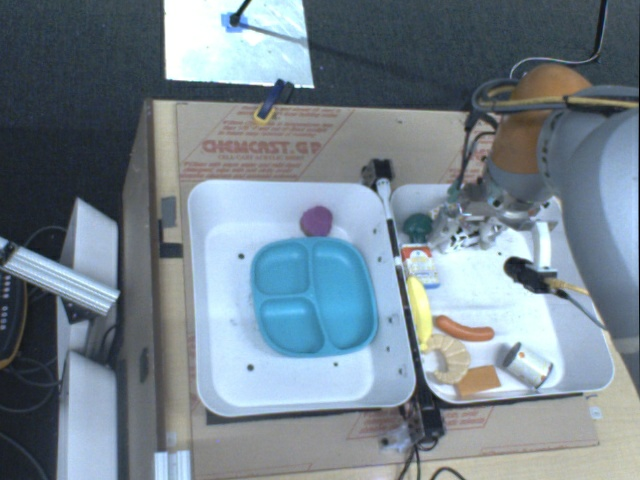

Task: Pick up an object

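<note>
From my seat the arm (585, 158) runs off the right edge, so I see none of its upper links. Its wrist covers the back right corner of the right bin (575, 363), and the gripper (468, 226) below it is a blurred tangle; I cannot tell how the fingers stand. A small black-and-white thing (460, 238) just beside the gripper is too small to name. The green thing (417, 226) on its other side is partly hidden.
</note>
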Robot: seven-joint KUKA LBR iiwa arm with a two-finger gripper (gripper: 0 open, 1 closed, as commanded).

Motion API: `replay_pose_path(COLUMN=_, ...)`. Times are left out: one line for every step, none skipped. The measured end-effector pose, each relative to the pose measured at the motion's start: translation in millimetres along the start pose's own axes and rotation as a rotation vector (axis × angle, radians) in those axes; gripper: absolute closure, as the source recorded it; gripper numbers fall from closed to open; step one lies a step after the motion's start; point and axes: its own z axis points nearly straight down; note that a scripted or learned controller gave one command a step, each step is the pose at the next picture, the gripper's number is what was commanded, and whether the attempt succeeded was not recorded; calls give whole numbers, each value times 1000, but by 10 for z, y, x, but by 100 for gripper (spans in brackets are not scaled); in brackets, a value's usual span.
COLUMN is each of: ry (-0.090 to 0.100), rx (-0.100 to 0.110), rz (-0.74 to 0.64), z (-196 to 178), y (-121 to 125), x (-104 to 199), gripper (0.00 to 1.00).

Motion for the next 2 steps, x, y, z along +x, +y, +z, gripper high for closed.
replay_pose_path(ry=5, rx=1, rz=0, z=3, y=3, x=-18, gripper=0)
replay_pose_path(ry=3, rx=0, rz=0, z=3, y=2, x=-11, gripper=0)
